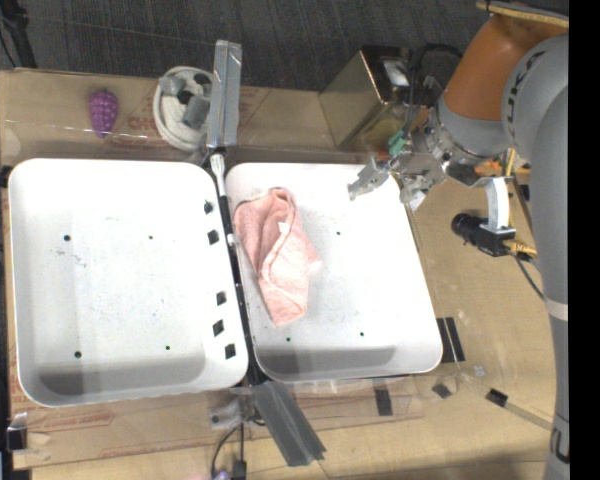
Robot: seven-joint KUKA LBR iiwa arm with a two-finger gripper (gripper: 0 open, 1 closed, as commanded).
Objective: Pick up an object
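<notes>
Camera view: pink cloth (277,253), right bin (400,308) left side
Handling: soft, light; pinch a fold
End effector (385,181): released, holds nothing

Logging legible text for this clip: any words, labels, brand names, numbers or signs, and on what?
None can be read.
The metal box behind the right bin carries a small pale patch, too blurred to tell.
The pink cloth bears no print.

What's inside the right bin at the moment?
A crumpled pink cloth lies in the right bin, near its left wall. Anything under the cloth is hidden.
</notes>
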